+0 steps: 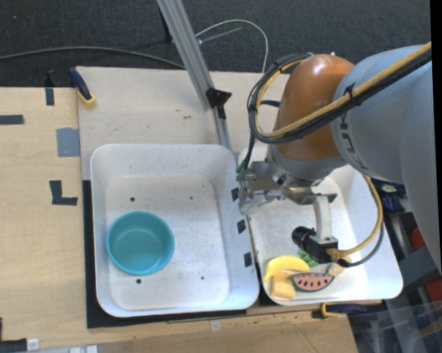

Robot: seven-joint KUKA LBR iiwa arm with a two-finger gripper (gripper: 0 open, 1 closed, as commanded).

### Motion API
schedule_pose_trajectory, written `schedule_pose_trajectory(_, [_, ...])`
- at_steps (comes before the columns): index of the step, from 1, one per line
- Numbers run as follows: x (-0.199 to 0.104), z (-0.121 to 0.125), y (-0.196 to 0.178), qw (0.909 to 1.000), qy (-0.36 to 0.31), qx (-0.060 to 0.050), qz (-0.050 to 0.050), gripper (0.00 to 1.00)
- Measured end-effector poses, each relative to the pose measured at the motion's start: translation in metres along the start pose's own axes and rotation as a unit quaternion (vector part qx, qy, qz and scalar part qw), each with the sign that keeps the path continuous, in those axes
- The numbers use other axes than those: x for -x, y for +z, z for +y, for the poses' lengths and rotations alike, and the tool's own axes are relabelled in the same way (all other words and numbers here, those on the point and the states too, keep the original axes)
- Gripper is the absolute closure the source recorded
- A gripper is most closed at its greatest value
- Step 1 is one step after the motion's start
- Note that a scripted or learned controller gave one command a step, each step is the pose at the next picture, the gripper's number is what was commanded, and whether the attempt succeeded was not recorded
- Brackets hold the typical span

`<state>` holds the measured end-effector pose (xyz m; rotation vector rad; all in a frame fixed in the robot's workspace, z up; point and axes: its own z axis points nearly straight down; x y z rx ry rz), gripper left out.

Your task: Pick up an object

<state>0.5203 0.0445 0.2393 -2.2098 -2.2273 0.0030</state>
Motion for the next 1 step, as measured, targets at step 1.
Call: schedule_pose_trajectory(1, [-0.0436, -0.0044, 0.003, 1.0, 0.001, 0.0, 0.0, 1.0])
